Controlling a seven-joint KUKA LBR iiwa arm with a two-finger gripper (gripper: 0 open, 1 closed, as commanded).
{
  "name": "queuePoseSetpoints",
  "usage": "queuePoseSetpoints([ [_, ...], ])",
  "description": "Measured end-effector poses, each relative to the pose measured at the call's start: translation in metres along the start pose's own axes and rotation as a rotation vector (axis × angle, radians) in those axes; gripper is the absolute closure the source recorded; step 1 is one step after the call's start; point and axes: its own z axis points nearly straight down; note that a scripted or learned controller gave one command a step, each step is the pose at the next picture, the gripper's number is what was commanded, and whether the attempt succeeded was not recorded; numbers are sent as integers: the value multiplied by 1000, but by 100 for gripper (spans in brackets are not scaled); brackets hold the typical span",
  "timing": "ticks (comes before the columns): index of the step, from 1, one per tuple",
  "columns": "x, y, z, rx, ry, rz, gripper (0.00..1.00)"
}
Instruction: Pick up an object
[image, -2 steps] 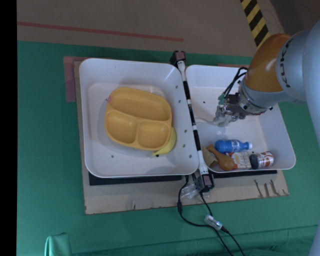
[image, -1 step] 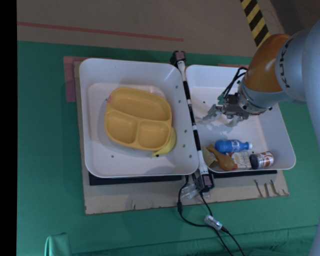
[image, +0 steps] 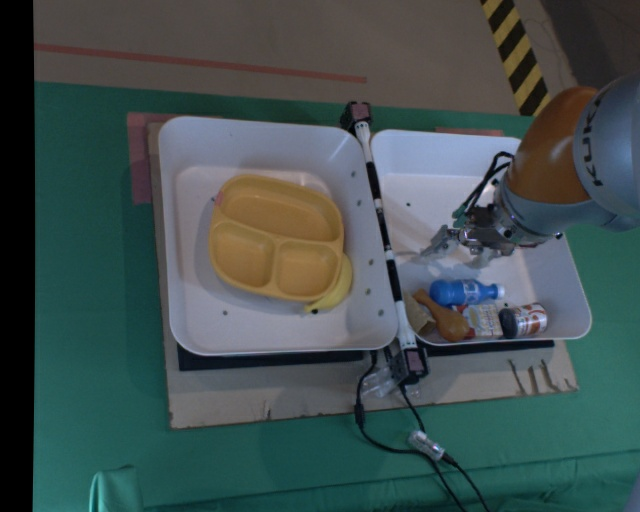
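My gripper (image: 458, 250) hangs over the middle of the right bin (image: 560, 275), open, with nothing between its fingers. Just below it, along the bin's front wall, lie a blue bottle (image: 467, 292) on its side, a brown drumstick-shaped toy (image: 446, 317), a flat pale packet (image: 484, 320) and a small can (image: 526, 320) with a dark end. The bottle is the closest of these to the fingertips, a short way in front of them.
The left bin (image: 190, 160) holds a yellow compartment tray (image: 277, 238) with a banana (image: 336, 290) against its front right corner. A ridge with black clips (image: 378, 215) divides the two bins. Cables (image: 400, 420) trail off the cardboard's front edge.
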Motion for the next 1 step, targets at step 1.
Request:
queuePoseSetpoints([
  [1, -23, -49, -3, -35, -10, -2, 0],
])
